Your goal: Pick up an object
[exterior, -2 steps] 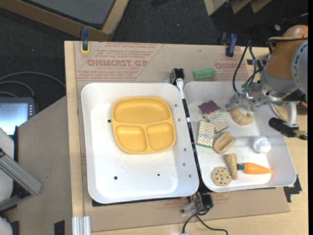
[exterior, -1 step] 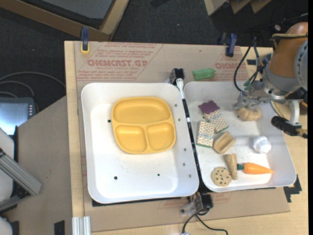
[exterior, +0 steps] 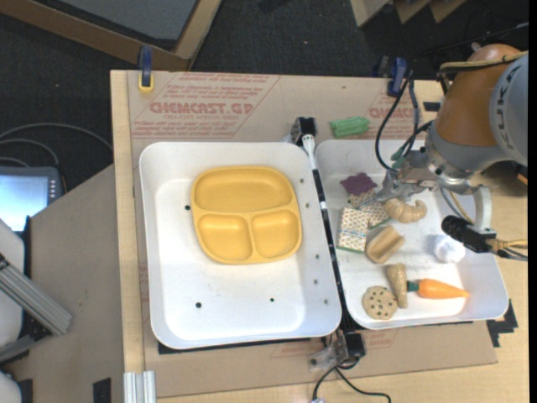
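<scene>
1. Nearest in the right bin [exterior: 495,296] lie a round cookie [exterior: 379,302] and an orange carrot [exterior: 440,289].
2. A little farther lies a curved tan croissant [exterior: 405,211], the thing to pick, I think. It is lumpy and looks soft.
3. The gripper [exterior: 401,190] is low, just above the croissant. I cannot tell how it is set.
4. Nothing looks lifted yet, so the grab and lift are left.
5. The left bin [exterior: 159,225] holds a yellow tray [exterior: 247,213].

The grey arm [exterior: 470,133], orange band above its wrist, reaches in from the right, angled steeply downward with its gripper [exterior: 401,193] lowered near the far right side.
</scene>
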`<state>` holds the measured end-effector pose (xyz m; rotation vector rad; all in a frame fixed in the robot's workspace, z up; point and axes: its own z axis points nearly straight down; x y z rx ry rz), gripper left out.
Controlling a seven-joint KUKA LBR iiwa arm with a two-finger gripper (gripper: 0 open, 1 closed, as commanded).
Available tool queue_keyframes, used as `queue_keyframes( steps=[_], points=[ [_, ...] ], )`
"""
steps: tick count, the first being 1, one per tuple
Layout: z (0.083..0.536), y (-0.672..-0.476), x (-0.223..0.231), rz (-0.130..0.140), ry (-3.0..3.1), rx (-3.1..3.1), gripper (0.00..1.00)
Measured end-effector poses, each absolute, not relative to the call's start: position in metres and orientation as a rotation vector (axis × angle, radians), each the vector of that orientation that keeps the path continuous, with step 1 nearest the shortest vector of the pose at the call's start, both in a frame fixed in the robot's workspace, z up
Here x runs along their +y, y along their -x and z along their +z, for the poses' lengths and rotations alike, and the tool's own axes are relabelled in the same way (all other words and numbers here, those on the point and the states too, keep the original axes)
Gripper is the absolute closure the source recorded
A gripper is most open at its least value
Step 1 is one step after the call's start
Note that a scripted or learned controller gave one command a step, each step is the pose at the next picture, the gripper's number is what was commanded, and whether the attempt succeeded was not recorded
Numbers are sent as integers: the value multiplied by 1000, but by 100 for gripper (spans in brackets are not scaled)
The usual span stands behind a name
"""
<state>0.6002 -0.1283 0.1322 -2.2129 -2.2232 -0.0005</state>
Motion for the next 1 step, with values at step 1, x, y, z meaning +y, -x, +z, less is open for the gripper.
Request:
queue_keyframes(
  steps=[1],
  points=[
    [188, -561, -38, -5, 2209, -2228, 100]
  ],
)
